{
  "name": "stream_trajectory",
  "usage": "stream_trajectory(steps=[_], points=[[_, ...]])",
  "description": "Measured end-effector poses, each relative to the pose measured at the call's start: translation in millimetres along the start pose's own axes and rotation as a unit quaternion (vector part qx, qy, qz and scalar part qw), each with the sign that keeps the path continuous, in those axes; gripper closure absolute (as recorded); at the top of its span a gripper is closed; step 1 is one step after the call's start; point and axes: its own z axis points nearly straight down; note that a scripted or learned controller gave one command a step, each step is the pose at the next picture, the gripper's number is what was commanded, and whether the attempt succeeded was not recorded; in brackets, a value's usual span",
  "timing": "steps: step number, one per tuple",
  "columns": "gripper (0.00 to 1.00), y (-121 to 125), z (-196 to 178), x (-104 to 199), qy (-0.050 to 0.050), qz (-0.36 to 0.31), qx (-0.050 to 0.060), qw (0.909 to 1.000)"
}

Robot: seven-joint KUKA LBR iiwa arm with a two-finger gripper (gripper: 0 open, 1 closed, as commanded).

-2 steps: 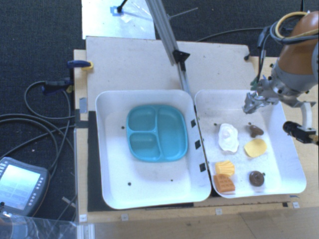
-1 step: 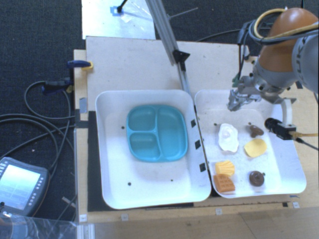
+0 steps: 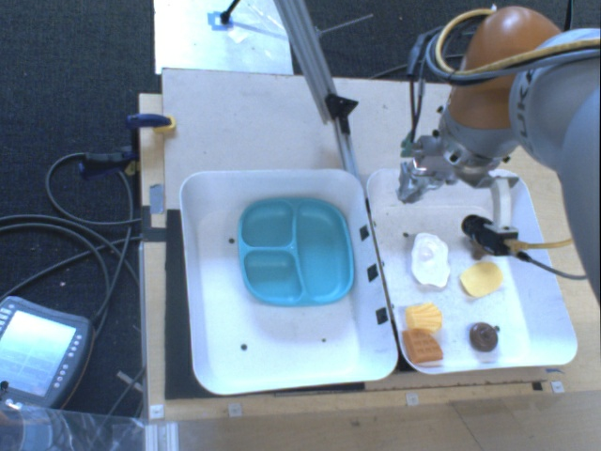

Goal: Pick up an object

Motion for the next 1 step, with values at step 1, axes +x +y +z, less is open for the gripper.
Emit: stream_trajectory(steps=[1], points=[[1.00, 19.2, 2.2, 46.9, 0.000, 0.000, 0.000, 1.0000]])
